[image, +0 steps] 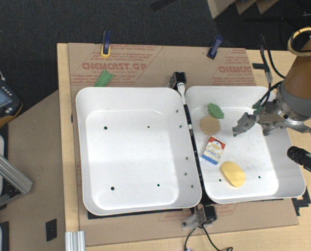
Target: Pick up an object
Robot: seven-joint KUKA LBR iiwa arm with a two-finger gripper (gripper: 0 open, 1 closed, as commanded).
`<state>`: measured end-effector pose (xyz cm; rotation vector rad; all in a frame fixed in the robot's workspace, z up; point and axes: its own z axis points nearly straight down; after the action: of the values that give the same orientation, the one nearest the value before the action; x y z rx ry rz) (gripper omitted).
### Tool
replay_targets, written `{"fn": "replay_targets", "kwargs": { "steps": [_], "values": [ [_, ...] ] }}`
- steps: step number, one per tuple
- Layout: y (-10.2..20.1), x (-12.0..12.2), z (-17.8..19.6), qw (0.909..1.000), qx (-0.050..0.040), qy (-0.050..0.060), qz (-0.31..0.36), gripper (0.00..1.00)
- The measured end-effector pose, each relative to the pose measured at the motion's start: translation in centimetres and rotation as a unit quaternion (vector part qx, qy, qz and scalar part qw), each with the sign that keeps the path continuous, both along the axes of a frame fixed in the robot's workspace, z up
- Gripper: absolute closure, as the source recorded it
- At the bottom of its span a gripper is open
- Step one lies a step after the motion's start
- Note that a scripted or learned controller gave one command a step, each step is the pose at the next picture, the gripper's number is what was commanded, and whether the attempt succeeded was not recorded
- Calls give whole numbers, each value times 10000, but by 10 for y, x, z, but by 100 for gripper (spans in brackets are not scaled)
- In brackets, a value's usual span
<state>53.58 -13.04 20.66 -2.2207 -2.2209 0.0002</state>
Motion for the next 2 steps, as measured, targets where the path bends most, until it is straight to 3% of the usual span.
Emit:
{"fn": "replay_targets", "kwargs": {
  "steps": [1,2],
  "values": [
    [17,-62,-96,10000,22,71,-10,0],
    [15,-56,-80,10000,-7,-17,-12,100]
  ]
}}
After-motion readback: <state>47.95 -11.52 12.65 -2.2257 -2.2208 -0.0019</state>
